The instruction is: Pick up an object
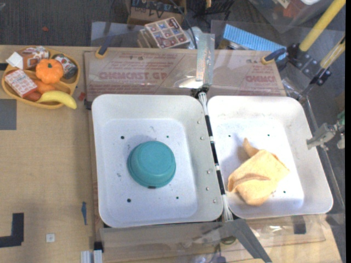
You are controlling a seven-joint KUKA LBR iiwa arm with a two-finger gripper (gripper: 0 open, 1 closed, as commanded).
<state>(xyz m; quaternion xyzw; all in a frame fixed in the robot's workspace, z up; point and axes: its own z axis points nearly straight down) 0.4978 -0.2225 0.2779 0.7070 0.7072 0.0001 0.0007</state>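
Currently two candidate objects. Teal bowl [152, 164] upside down, centre of left bin [109, 111]. Yellow cloth [256, 177] crumpled in right bin [307, 119], toward near edge, one corner poking up toward bin centre.

Bowl, judged: rigid, light, smooth dome likely slippery; rim flat against bin floor, poor purchase for two fingers. Cloth, judged: soft, light, not fragile; pinch on raised fold near middle looks like best hold, will sag and drape when lifted.

End effector state: cannot tell.

Fruit tray [38, 81] on bench, far left, well apart.
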